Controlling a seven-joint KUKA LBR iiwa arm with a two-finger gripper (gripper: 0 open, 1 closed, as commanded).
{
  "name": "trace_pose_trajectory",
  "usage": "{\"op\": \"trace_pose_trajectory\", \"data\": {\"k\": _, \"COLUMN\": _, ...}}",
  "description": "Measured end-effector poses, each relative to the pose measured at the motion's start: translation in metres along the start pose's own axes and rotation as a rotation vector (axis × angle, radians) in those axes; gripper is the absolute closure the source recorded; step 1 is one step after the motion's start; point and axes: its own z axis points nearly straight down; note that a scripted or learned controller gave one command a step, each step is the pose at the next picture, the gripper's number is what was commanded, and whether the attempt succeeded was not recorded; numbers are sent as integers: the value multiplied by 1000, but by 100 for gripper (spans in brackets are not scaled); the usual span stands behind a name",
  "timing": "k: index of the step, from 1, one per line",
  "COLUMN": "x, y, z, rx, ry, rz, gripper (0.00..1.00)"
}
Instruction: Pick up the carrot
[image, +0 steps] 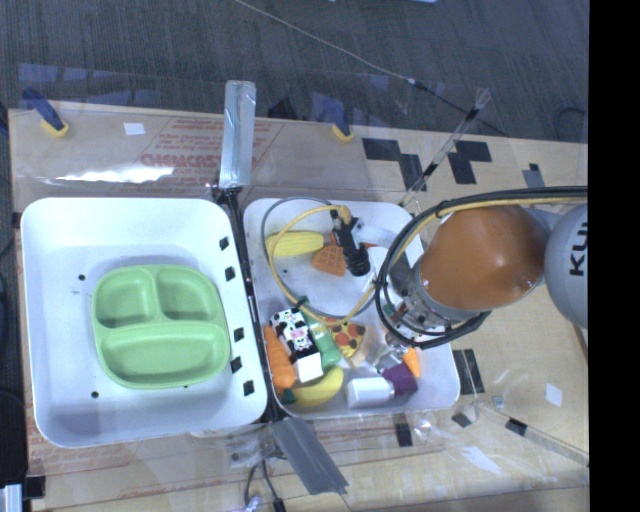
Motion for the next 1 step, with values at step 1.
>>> {"op": "trace_pose_trajectory", "data": {"k": 1, "x": -9, "y": 6, "z": -40, "rx": 2, "ry": 2, "rz": -137, "gripper": 100}}
